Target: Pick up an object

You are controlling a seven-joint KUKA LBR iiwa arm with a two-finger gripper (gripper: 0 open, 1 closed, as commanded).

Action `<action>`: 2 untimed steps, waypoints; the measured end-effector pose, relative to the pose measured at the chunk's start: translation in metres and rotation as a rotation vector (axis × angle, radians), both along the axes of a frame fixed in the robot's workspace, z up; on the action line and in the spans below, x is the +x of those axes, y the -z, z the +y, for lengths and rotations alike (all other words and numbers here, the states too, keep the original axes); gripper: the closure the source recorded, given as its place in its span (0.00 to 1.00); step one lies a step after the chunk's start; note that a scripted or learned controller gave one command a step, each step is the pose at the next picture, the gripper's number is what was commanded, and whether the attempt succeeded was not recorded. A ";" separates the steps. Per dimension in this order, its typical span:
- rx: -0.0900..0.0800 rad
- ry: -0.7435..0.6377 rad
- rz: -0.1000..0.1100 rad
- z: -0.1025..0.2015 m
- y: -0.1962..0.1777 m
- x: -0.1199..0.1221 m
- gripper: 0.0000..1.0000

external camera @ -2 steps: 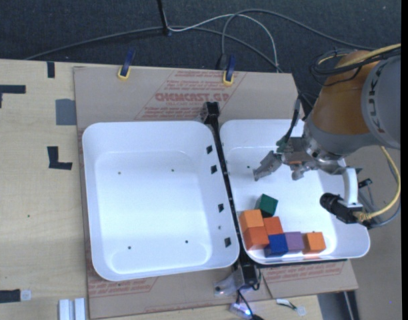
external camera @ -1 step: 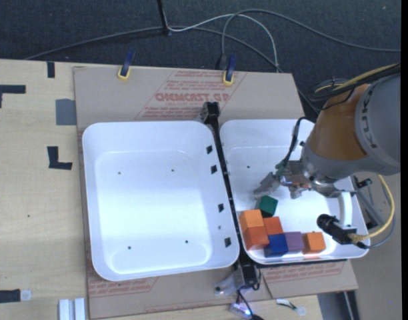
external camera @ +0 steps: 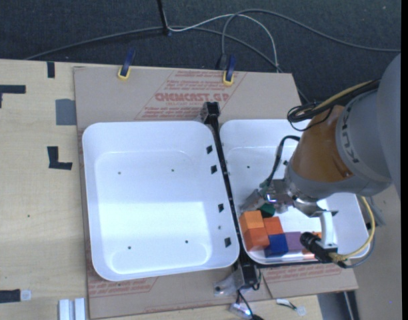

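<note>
In the right bin (external camera: 247, 139) a cluster of blocks lies at the front left corner: an orange block (external camera: 253, 222), a red-orange block (external camera: 273, 227), a blue block (external camera: 277, 245) and a purple block (external camera: 294, 240). A bit of green (external camera: 267, 211) shows just behind them. My gripper (external camera: 271, 195) hangs low over the back of this cluster, under the orange-banded wrist (external camera: 319, 153). The arm hides the fingertips.
The left bin (external camera: 151, 199) sits beside the right one, separated by a black divider (external camera: 221, 179). Both rest on a cardboard sheet (external camera: 184, 95) held by clamps at the back. A cable loops around the arm's front side.
</note>
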State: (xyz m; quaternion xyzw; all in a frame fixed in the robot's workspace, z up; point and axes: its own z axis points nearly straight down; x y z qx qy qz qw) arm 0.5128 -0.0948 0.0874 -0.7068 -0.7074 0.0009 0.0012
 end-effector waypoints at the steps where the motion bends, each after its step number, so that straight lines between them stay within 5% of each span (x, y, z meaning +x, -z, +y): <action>1: 0.000 0.000 -0.004 -0.001 -0.012 0.001 1.00; 2: 0.003 -0.009 -0.010 0.100 -0.105 -0.004 1.00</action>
